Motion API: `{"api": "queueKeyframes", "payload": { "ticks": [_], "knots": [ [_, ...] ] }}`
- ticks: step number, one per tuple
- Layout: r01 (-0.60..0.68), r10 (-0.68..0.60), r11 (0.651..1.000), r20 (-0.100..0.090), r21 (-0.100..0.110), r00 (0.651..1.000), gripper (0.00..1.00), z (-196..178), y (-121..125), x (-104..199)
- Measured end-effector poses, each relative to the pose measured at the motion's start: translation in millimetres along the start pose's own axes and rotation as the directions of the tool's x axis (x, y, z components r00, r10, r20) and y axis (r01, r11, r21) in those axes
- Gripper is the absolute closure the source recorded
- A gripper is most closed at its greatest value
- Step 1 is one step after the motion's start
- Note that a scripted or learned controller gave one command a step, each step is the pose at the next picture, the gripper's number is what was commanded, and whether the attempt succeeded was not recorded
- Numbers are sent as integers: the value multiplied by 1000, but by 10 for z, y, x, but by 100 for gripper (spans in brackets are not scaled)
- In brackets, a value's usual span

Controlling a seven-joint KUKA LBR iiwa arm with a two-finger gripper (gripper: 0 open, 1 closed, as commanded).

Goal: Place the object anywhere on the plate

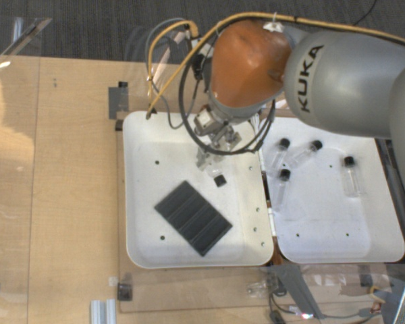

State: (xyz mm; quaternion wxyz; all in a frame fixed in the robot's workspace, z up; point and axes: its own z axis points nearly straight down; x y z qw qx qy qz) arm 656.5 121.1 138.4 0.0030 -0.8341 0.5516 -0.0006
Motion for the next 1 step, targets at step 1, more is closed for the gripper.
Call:
{"api": "queueKeyframes", "payload": {
  "ticks": [1],
  "knots": [
    [270, -270, 963, -1, 7, 963, 100, -1426, -172, -48]
  ]
}}
